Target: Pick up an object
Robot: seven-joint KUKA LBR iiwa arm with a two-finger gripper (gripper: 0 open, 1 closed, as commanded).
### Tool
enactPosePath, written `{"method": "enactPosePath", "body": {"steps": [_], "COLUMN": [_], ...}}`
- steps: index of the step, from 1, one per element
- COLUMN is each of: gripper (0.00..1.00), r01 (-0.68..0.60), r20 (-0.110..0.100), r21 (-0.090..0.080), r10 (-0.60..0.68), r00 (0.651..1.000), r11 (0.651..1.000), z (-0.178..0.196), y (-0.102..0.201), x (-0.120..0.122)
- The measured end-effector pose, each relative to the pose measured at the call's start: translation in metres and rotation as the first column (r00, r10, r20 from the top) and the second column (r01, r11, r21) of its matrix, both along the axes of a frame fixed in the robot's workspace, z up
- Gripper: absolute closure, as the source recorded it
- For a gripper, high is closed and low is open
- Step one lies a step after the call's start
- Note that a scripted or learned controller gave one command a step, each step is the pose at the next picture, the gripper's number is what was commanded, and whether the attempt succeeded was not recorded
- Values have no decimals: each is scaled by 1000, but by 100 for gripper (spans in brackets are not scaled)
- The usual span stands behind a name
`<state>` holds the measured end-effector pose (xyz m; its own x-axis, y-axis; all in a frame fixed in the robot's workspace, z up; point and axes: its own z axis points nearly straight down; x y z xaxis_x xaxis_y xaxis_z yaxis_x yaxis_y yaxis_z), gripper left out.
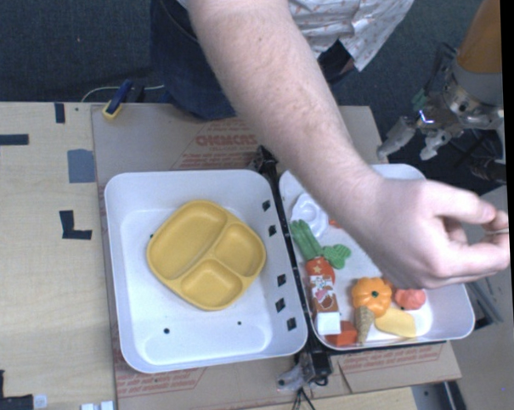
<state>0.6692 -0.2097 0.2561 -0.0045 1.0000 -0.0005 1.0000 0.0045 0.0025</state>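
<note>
Setting: robotics lab test station. Evidence: wooden bench (39, 277) with black tape marks (71, 225) at 9 o'clock; cardboard sheet (229, 142) under two white bins (123, 248); plastic toy food (371, 295) at 4 o'clock; yellow divided tray (206, 253); robot arm (476, 54) at 2 o'clock.
</note>
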Motion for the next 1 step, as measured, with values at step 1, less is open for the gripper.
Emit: {"method": "enactPosePath", "body": {"steps": [1], "gripper": [0], "r01": [2], "r20": [-5], "r21": [3], "r10": [-2], "r00": [1000], "r11": [1000], "z": [-115], "y": [-12], "x": [-1]}}
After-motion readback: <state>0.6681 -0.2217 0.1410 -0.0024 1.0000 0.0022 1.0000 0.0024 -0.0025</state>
